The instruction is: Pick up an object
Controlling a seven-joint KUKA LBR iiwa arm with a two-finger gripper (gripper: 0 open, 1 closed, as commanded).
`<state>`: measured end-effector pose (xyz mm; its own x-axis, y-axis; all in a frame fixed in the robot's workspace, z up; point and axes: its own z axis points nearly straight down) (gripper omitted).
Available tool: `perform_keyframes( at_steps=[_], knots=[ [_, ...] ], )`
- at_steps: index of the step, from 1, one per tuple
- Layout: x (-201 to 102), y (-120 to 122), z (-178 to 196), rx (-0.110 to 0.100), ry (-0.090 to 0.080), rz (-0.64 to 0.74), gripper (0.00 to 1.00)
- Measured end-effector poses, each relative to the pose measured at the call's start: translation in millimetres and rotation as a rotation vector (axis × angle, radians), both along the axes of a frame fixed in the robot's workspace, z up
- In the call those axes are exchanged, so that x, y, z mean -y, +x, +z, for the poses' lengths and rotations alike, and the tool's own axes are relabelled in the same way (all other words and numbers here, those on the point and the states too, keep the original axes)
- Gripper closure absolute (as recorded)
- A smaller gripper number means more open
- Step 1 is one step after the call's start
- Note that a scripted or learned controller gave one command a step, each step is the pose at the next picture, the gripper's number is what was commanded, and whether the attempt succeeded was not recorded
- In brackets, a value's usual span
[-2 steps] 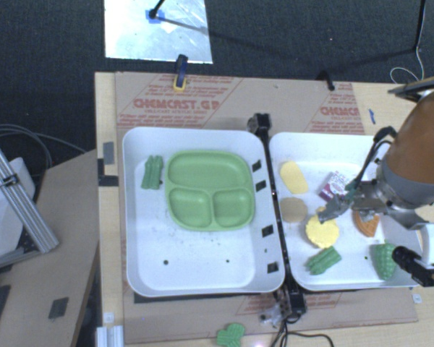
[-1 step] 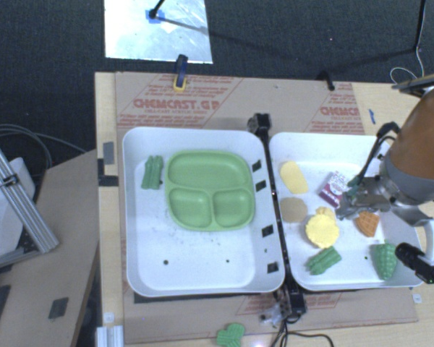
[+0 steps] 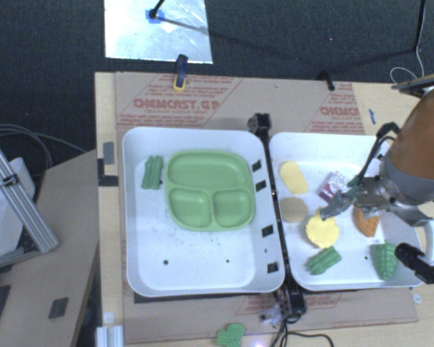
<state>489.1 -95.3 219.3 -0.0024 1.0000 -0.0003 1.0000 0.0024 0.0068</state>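
The right bin (image 3: 325, 144) holds several small items: a yellow oblong piece (image 3: 294, 177), a tan round piece (image 3: 294, 210), a yellow round piece (image 3: 322, 232), a pink and purple packet (image 3: 333, 185), an orange piece (image 3: 367, 223) and two green toys (image 3: 323, 260) (image 3: 383, 260). My gripper (image 3: 335, 206) hangs low over this bin, just above the yellow round piece and below the packet. The orange piece is partly hidden by the wrist. I see nothing held in the gripper.
The left bin (image 3: 141, 266) carries a green divided plate (image 3: 210, 190) and a green toy (image 3: 152, 172) at its left side. Another green toy (image 3: 231, 334) lies on the bench in front of the bins. The arm's body (image 3: 419, 150) covers the right bin's right edge.
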Motion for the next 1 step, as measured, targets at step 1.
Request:
perform_keyframes(
  at_steps=[1],
  knots=[
    [-0.1, 1.3, 10.9, 0.003, 0.0, 0.003, 1.0]
  ],
)
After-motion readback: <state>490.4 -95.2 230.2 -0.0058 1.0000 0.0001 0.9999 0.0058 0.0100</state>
